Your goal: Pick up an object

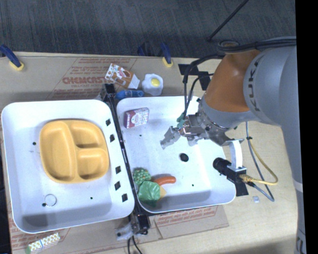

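Overhead slanted view of the bench. The grey arm (262, 82), with its orange band, is reaching in from the right and is hanging over the right bin (220, 197). The gripper (172, 136) is pointing toward the middle of that bin, above its bare white floor; whether it is released or clenched cannot be told from this angle, and nothing is showing in its grasp.

The candidate objects are lying apart from the gripper. A small maroon packet (136, 118) is resting near the bin's upper left corner, up and to the left of the gripper. Along the lower left wall, a green toy vegetable with a bumpy top (141, 175) is sitting just above a green leafy piece (149, 193), and an orange carrot-like piece (164, 179) is lying just beside them to the right; this cluster is lying below and to the left of the gripper, well apart from it. A small dark spot (184, 158) is showing on the bin floor just below the gripper.

The left bin (26, 219) is holding a yellow divided tray (74, 150) near its centre. Outside the bins, on the cardboard behind them, a patterned carton (116, 74), a blue object (130, 92) and a white-and-yellow egg-like toy (153, 84) are sitting close together. A striped wrapper (43, 243) is lying in front of the left bin.
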`<state>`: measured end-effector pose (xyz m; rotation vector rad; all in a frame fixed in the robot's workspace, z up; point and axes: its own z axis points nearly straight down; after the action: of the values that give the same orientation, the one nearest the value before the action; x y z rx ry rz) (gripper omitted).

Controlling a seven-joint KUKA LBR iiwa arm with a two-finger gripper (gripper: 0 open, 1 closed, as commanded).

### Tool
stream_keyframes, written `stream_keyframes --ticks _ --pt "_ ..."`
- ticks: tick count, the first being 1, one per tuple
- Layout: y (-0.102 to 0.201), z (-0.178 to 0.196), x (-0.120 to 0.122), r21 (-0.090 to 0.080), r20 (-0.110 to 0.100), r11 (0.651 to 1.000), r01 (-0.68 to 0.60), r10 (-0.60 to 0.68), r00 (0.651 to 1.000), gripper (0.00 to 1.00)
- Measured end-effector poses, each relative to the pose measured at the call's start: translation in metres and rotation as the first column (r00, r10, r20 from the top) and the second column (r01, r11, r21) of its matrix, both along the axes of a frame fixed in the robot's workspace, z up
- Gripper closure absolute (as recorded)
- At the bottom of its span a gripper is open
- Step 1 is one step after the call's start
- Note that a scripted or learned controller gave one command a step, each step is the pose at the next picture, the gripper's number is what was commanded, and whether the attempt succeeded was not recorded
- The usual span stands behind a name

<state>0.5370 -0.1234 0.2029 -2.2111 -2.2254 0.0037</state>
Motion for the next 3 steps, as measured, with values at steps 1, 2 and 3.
stream_keyframes --ticks 1,2,3 --pt "0.025 -0.109 -0.059 0.001 0.007 0.994 -0.106 0.106 0.994 0.0" --pt "0.028 -0.109 -0.049 0.0 0.002 0.995 -0.101 0.101 0.995 0.0" --pt "0.029 -0.099 -0.048 0.003 0.002 0.994 -0.107 0.107 0.994 1.0"
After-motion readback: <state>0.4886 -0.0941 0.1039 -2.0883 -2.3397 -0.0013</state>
